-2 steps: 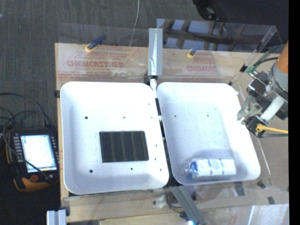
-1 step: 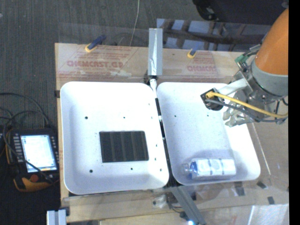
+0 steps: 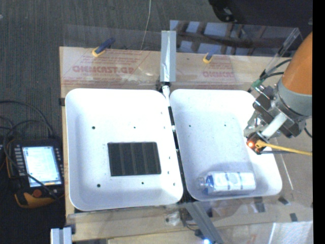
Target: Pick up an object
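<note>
The bottle (image 3: 227,182) lay on its side, long axis running from 9 to 3 o'clock. The claw (image 3: 256,136) hung at its 1 o'clock; I cannot tell its state.

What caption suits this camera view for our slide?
Gripper hovers over right bin near a bottle; dark pad lies in left bin.

You see dark grey carpet (image 3: 76,9) around the plywood bench (image 3: 122,67). Left of the bench, a lit handheld screen (image 3: 39,165) lies among black cables (image 3: 15,121).
</note>
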Tool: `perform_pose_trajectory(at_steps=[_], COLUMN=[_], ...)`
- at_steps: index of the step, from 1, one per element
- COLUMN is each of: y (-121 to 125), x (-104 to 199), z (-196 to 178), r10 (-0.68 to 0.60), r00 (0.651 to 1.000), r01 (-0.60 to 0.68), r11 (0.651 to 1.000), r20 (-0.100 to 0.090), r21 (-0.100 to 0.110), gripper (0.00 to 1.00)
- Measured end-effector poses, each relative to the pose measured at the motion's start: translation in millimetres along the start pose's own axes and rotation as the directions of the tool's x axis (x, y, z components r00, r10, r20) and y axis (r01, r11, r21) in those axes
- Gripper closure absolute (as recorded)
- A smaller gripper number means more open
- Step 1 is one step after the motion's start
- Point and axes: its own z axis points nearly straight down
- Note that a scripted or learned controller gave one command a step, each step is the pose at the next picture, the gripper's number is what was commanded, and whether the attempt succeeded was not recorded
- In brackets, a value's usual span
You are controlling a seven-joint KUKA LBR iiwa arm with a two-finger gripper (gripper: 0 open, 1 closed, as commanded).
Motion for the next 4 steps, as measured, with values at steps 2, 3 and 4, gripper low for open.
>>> perform_pose_trajectory(at_steps=[2,3,4], y=[54,111,48], x=[-49,-17,3], z=[-81,-24,-31], r10=[0.168,0.451,0.46], r00=[0.986,0.893,0.888], r01=[-0.168,-0.451,-0.46], r11=[0.986,0.893,0.888], r20=[-0.001,-0.001,-0.001], r21=[-0.002,-0.002,0.001], gripper=[1.0,1.0,1.0])
